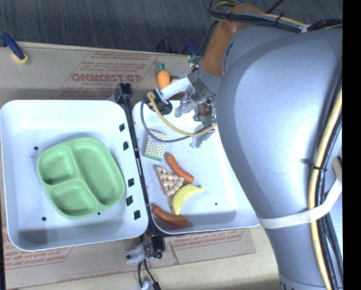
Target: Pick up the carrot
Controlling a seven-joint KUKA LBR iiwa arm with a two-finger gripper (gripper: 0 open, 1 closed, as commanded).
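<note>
The carrot (162, 79) is small and orange with a green top. It lies at the far edge of the right bin (225, 180), near the bin's back left corner. My gripper (198, 115) hangs over the back of the right bin, just right of the carrot and a little nearer the camera. Nothing shows between it and the carrot, and the wrist hardware hides its tips. The big grey arm covers the bin's right side.
Nearer in the right bin lie a waffle piece (155, 148), a sausage (179, 168), a pizza slice (166, 180), a banana (185, 197) and a second sausage (168, 217). The left bin (23, 125) holds a green divided plate (80, 177).
</note>
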